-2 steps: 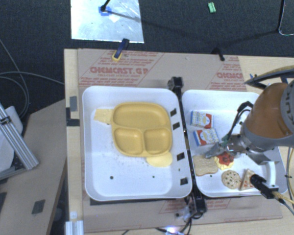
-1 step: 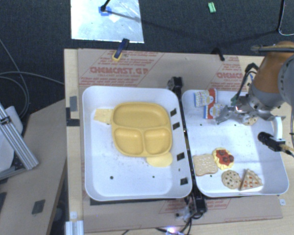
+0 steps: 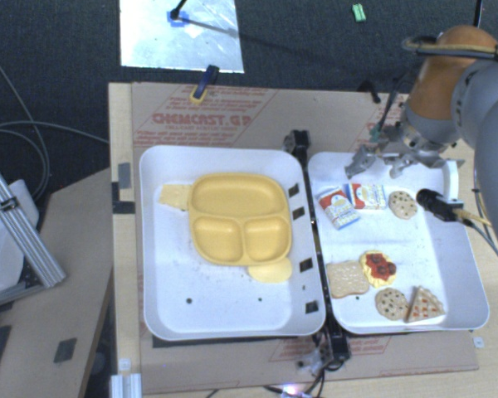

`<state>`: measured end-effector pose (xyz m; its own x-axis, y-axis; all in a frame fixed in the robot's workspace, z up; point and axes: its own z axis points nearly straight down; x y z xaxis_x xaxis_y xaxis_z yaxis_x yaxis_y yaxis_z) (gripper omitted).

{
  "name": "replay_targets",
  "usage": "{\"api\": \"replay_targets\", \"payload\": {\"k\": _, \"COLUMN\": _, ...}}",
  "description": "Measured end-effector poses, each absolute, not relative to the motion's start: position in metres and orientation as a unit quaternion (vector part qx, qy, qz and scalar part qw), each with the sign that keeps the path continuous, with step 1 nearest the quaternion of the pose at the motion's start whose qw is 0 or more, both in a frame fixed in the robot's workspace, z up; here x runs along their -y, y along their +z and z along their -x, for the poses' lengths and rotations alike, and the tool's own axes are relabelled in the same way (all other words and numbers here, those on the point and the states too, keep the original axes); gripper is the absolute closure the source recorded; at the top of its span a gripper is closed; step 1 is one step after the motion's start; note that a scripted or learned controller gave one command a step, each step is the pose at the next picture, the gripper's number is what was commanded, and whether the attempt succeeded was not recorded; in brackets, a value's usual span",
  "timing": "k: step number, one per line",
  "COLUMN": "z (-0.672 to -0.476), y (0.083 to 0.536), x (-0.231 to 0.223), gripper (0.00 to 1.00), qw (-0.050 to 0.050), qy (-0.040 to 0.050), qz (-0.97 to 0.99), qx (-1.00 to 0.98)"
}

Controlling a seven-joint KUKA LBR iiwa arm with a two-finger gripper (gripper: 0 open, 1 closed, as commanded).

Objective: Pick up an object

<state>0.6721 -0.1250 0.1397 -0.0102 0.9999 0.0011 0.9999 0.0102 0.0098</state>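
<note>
Carton (image 3: 338, 208), blue/white w/ a red patch, lies flat in the view-right bin (image 3: 461, 259). It's in the back-left part, close to the divider btw the two bins. Its long axis runs diagonally, upper left to lower right in your view, skewed off the bin walls. You can't tell which end is the top at this res.

Gripper (image 3: 373, 169) hangs over the back edge of that same bin, fingers spread apart, nothing btw them. The carton sits below and slightly left of it in your view, i.e. toward the bin's front, near but apart from the fingers.

A red/white packet (image 3: 369, 196) lies just right of the carton, almost straight below the gripper in the view. A cookie (image 3: 402, 204) is next along to the right. Toward the front of the bin you've got a bread slice (image 3: 347, 279), a round piece w/ red topping (image 3: 378, 265), a 2nd cookie (image 3: 391, 303) and a pizza wedge (image 3: 424, 305).

View-left bin (image 3: 162, 305) holds a yellow divided tray (image 3: 239, 218). A pale yellow piece (image 3: 174, 196) shows at its back-left edge and a pale disc (image 3: 270, 270) at its front.

Both bins sit on a cardboard sheet (image 3: 232, 114) w/ red print. Dark carpet (image 3: 50, 48) lies around the bench, w/ a shiny sheet (image 3: 207, 31) at the back. An alu frame (image 3: 21, 230) stands at far left.
</note>
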Motion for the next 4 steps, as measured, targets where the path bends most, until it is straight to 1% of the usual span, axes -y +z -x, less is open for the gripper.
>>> {"api": "replay_targets", "payload": {"k": 1, "z": -0.671, "y": 0.092, "x": 0.095, "gripper": 0.0, "qw": 0.005, "qy": 0.0012, "qz": -0.705, "qx": -0.71}}
{"api": "replay_targets", "payload": {"k": 2, "z": -0.652, "y": 0.093, "x": 0.086, "gripper": 0.0, "qw": 0.012, "qy": 0.0057, "qz": -0.706, "qx": -0.708}}
{"api": "replay_targets", "payload": {"k": 3, "z": -0.674, "y": 0.091, "x": 0.084, "gripper": 0.0, "qw": 0.008, "qy": 0.0047, "qz": -0.705, "qx": -0.709}}
{"api": "replay_targets", "payload": {"k": 4, "z": -0.62, "y": 0.084, "x": 0.087, "gripper": 0.0, "qw": -0.001, "qy": -0.0006, "qz": -0.707, "qx": -0.707}}
